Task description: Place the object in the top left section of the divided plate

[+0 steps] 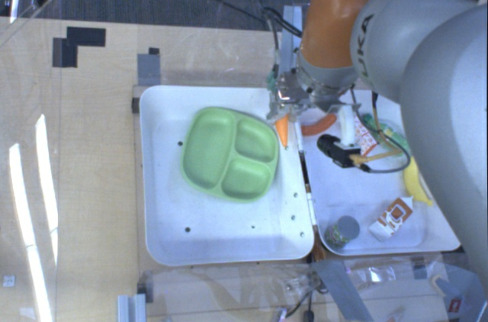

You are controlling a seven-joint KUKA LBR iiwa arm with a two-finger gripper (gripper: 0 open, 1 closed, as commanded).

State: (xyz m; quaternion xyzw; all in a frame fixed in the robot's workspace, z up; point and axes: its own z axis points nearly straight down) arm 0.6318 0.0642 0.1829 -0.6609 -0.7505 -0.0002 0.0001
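Observation:
A light green divided plate [229,154] lies in the left white bin [168,221], with one large section on its left and two smaller ones on its right. My gripper [284,111] hangs over the plate's upper right rim, close to the wall between the bins. It is shut on a small orange carrot [282,132], which points down from the fingers just above the plate's right edge. The plate's sections hold nothing.
The right bin [442,240] holds a red-orange sausage [317,123], a white packet [357,131], a yellow banana [416,185], an orange and white carton [392,216] and a grey round can [342,230]. The big grey arm covers that bin's upper right.

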